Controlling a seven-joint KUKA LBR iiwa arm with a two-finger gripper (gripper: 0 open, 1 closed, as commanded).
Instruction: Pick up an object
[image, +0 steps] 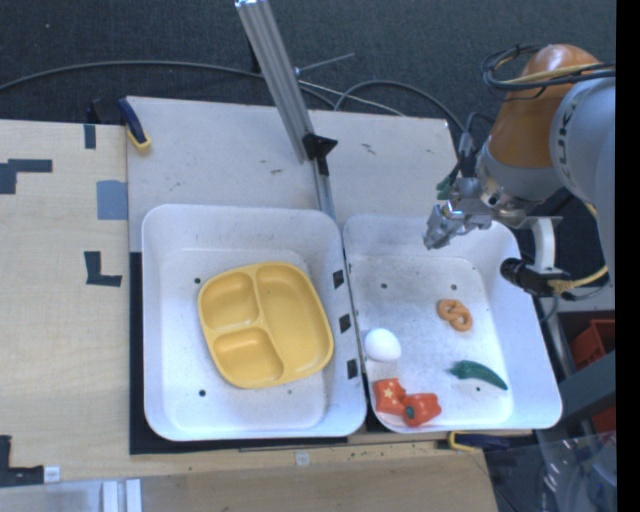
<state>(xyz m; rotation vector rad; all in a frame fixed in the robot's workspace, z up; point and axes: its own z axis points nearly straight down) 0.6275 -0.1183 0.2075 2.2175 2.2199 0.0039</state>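
Pretzel: a small orange-brown twist, knotted into loops, lying flat on the floor of the right bin, towards its right side and roughly mid-depth.
Egg: one white egg, smooth and rounded, resting by the right bin's left wall, just above the red pieces.
Red pieces: an orange-red lump with a speck of green on it, in the near left corner of the right bin; it looks like two chunks touching, though I cannot tell whether they are joined.
Green piece: one dark green, pointed, pepper-like shape, lying flat near the right bin's near right part, below the pretzel and apart from it.
Count in right bin: one pretzel, one egg, one green piece, one red cluster.
Left bin: the left bin holds one yellow plate with three compartments, lying slightly turned near the middle.
Bins: two, white, shallow, side by side and touching along the middle.
Arm: one grey arm with an orange band, reaching in from the right.
Gripper: the gripper hangs over the far edge of the right bin, well apart from the pretzel and the other objects; nothing is visible between its tips, and from here I cannot tell whether it is released or clenched.
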